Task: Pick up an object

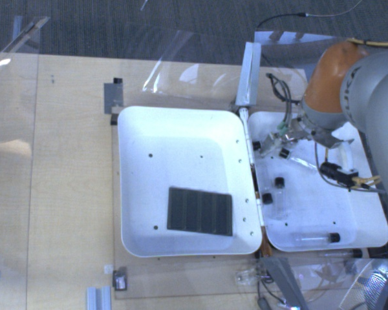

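A dark ribbed rectangular pad (pixel 200 212) lies flat in the lower middle of the left bin (pixel 136 173). The right bin (pixel 368 218) holds small pieces: a black cap (pixel 279 182), a second black bit (pixel 267 198) near the left wall, and a clear tube with a black end (pixel 318 238) along the front. My gripper (pixel 280 142) hangs low over the right bin's upper left corner, among small clear and black parts. What it touches there is too cluttered to make out.
The grey arm with its orange band (pixel 330 76) covers the right bin's far right part. Cables (pixel 339 172) trail across that bin. A metal post (pixel 248 76) stands behind the divide between the bins. Clear plastic sheeting lies behind the left bin.
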`<control>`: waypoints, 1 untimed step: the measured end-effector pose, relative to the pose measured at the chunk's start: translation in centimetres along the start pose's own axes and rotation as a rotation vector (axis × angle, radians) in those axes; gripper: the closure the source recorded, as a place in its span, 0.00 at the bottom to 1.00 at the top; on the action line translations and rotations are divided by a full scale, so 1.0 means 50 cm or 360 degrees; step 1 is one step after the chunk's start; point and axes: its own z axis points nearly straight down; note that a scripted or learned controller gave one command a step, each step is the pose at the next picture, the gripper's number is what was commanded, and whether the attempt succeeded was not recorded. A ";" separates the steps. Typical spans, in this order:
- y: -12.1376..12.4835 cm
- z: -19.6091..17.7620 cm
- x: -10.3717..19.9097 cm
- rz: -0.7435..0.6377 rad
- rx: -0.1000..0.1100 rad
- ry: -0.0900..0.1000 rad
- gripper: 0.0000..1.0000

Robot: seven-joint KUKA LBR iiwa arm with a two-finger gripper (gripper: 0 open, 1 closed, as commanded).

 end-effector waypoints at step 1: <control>-0.013 -0.049 -0.159 -0.0051 -0.0004 0.0002 0.00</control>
